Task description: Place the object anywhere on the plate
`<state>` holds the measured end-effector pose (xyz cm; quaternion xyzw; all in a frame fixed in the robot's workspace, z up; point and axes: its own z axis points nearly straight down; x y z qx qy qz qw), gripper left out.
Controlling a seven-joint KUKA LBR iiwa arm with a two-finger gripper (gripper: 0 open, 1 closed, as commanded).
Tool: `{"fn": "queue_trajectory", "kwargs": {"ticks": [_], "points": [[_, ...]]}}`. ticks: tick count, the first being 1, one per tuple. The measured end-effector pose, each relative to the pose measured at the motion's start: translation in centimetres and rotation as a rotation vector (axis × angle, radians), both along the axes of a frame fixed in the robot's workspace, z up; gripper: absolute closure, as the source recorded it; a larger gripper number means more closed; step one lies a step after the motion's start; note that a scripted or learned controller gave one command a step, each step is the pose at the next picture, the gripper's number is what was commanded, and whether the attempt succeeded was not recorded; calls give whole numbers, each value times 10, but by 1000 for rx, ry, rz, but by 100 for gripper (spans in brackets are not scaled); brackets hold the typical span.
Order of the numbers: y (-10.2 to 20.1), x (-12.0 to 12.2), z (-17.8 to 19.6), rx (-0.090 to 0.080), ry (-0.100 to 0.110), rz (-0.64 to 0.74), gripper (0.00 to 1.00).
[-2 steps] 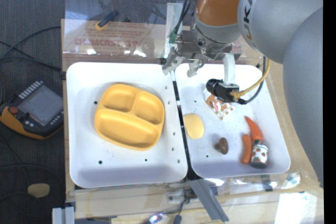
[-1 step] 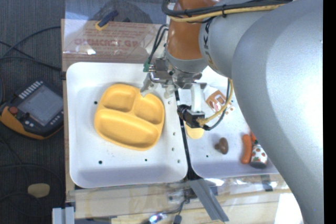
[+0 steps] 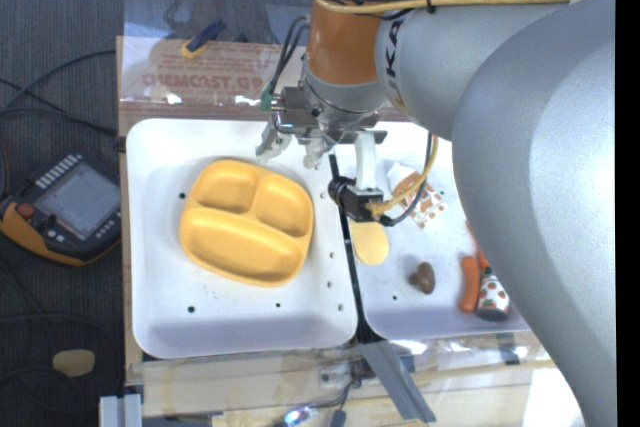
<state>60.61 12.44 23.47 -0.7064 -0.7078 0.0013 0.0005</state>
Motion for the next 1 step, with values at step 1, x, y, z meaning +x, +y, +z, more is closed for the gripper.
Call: {"fn": "queue_trajectory", "kwargs": {"ticks": [1], "points": [[0,0,0,-1,1,0,0]]}}
